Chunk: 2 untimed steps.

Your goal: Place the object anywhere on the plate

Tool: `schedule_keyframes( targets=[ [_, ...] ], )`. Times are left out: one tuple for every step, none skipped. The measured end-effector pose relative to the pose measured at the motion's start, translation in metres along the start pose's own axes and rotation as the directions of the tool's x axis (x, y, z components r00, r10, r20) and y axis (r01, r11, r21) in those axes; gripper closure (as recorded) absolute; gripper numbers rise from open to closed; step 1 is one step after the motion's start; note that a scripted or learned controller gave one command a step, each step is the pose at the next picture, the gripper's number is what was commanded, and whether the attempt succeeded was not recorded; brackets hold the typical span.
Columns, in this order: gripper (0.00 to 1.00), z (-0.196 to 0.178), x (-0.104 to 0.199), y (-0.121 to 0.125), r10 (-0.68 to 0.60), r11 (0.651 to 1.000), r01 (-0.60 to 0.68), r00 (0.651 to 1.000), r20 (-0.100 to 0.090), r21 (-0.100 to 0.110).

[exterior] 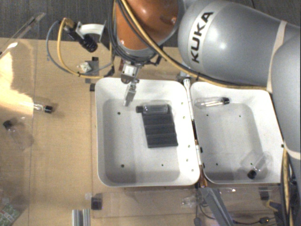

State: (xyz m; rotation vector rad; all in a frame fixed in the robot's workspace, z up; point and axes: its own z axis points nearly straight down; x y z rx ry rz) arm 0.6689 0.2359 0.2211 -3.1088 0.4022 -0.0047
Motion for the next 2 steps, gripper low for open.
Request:
schedule_keyframes(
  targets=[
    [0.00, 0.121, -0.016, 0.005, 0.073, 0.997, -0.073, 0.997, 0.003, -0.002],
    [1.00, 0.109, -0.015, 0.003, 0.075, 0.997, -0.075, 0.997, 0.001, 0.005]
  ],
)
